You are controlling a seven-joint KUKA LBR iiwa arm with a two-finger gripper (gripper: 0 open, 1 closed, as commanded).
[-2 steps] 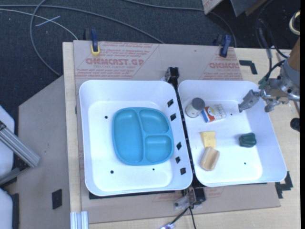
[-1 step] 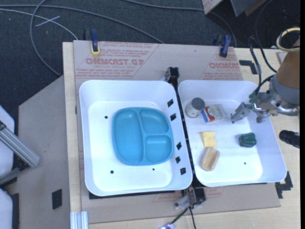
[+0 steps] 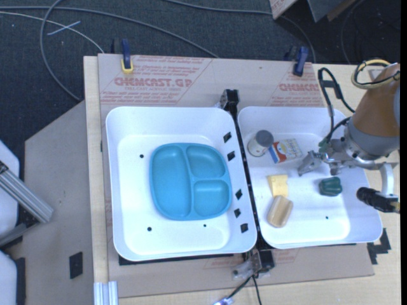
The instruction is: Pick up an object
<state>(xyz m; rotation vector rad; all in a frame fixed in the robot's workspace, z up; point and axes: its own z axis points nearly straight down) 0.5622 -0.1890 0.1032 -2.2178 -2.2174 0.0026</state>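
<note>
Nearest the jaws: a small dark green rounded lump (image 3: 330, 186), lying on the floor of the right shallow white bin (image 3: 362, 230), just beside and towards the near rim from them, not between them. On the other side of the jaws, close by, a flat red, white and blue printed packet (image 3: 284, 150), and touching its far edge a short grey metal can (image 3: 259, 142) lying tilted. Further from the jaws, towards the near rim, a pale yellow square block (image 3: 277, 185), and just beyond it a tan rounded cylinder like a bread roll (image 3: 279, 211), almost touching the block.

Low over the middle of the right bin, the grey metal two-finger gripper (image 3: 310, 164), pointed down and towards the bins' shared wall. Cannot tell whether the jaws are spread or pressed together; nothing seen pinched in them. Behind it, the grey arm with its orange band (image 3: 376, 110), reaching in over the right rim, wrist bent downward, black cable looped alongside.

Well away from the jaws, across the shared wall, the left shallow white bin (image 3: 127, 221), holding a light blue plastic plate with three compartments (image 3: 191, 180) flat at its centre.
</note>
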